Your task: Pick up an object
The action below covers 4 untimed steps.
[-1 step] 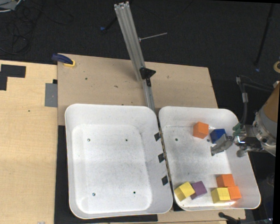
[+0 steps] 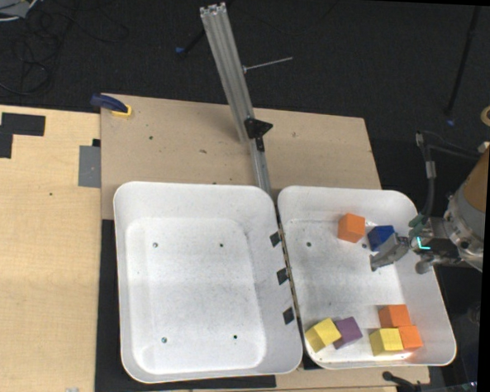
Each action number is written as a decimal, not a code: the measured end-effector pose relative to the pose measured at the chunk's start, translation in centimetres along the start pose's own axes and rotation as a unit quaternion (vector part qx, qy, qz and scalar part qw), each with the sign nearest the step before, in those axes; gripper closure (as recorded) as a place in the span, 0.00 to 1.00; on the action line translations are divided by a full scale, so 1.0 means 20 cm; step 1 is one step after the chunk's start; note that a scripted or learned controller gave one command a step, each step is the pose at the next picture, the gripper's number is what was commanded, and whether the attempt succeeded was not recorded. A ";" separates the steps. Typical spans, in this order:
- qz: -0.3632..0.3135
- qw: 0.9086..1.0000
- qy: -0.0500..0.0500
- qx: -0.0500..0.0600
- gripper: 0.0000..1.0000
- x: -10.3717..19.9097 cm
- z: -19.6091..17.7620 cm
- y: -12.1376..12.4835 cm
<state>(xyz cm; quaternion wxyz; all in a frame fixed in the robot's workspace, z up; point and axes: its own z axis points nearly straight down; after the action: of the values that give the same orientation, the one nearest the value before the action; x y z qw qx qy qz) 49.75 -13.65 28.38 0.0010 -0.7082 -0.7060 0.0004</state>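
Hovering over the right bin [image 2: 439, 269], the hand [image 2: 388, 256] sits just beside a blue block [image 2: 381, 236] and an orange block [image 2: 351, 227]; whether it's spread, I can't tell.

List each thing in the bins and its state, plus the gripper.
Gripper: low over the right bin, beside the blue block.
Blue block: on the bin floor, next to the orange cube.
Orange cube: resting apart, ungripped.
Yellow block: touching the purple block.
Corner cluster: orange and yellow blocks packed together.
Left bin: upright.
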 end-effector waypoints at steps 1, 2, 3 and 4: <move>-0.001 1.000 0.001 0.004 0.00 -0.02 0.32 -0.02; -0.001 1.000 0.001 0.004 0.00 -0.05 0.55 -0.02; -0.001 1.000 0.001 0.003 0.00 -0.06 0.77 -0.04; 0.003 1.000 0.000 0.001 1.00 -0.07 0.71 -0.04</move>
<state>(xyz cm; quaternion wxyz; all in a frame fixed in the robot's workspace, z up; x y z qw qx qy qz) 49.01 -15.11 14.13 0.0019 -0.7105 -0.7037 0.0010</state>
